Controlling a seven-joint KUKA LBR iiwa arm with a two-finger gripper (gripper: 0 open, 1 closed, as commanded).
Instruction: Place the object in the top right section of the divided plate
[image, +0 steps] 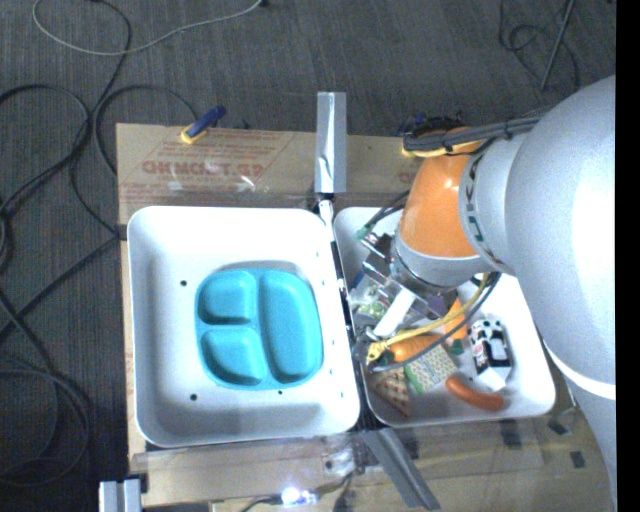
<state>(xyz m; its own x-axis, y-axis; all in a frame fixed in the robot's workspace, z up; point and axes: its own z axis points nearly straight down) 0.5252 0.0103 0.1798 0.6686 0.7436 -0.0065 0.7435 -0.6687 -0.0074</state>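
Reaching down into the cluttered right bin (530, 395), the gripper (385, 312) needs one clean pick among the toys there, the blue divided plate (262, 326) waiting in the left bin (160, 330).

This is a robotics lab: a grey industrial arm (560, 230) with an orange band reaches over two white bins (150, 300) on a plywood counter (200, 165), while loose cables (60, 120) trail across dark carpet (60, 450).
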